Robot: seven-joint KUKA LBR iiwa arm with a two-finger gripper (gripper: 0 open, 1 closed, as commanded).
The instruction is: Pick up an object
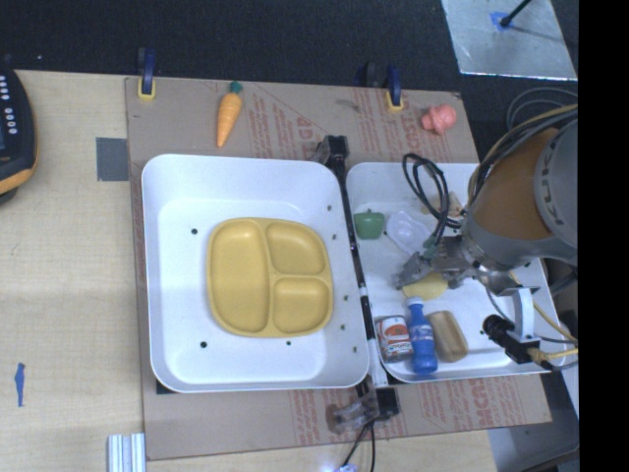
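Claw (417,275) down low mid right bin (378,180), grip state impossible to tell, touching pale yellow object (427,288); blue bottle (423,338) and can (394,337) along near edge.

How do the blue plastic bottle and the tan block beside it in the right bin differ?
The blue plastic bottle is bright blue with a white label; the tan block is plain tan. The bottle is longer and narrower, the block shorter and broader. Both lie flat, side by side, near the front of the right white bin.
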